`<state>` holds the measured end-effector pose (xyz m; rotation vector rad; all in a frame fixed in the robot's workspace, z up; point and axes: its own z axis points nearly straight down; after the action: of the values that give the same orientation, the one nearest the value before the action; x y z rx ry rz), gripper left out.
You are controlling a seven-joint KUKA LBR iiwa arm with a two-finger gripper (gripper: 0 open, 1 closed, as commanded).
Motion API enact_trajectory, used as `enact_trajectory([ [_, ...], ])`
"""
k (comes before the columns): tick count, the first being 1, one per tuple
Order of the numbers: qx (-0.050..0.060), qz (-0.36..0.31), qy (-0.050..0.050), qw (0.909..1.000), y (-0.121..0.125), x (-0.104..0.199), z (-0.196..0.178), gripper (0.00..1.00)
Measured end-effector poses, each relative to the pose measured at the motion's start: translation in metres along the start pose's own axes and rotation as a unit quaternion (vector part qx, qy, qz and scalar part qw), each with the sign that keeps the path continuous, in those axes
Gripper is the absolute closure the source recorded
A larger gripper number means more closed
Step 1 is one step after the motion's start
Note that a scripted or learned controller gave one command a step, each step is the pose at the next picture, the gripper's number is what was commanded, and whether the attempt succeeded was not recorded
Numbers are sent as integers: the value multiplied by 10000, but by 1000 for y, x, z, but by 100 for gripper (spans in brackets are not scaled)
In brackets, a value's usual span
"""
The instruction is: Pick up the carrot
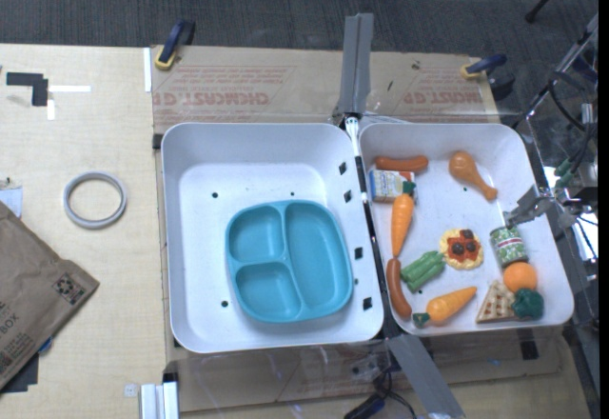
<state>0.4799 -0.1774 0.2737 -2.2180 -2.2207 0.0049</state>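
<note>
On the desk (76,122), a tape ring (95,199) lies left of the left bin (190,150), which holds a teal divided plate (287,260). In the right bin (533,217), the carrot (402,221) lies just below a milk carton (388,185), near the bin's left wall. A second carrot (447,305) lies lower. My gripper (526,209) hangs over the right rim; I cannot tell how it is set.
</note>
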Motion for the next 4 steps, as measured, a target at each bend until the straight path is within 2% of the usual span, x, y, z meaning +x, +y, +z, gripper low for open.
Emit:
enact_trajectory([
  [1,1,-493,6,9988,-2,53,137,0],
  [2,-29,1323,17,9912,0,79,181,0],
  [3,-55,1346,15,9909,2,78,171,100],
  [4,-32,1344,14,9909,1,78,173,0],
])
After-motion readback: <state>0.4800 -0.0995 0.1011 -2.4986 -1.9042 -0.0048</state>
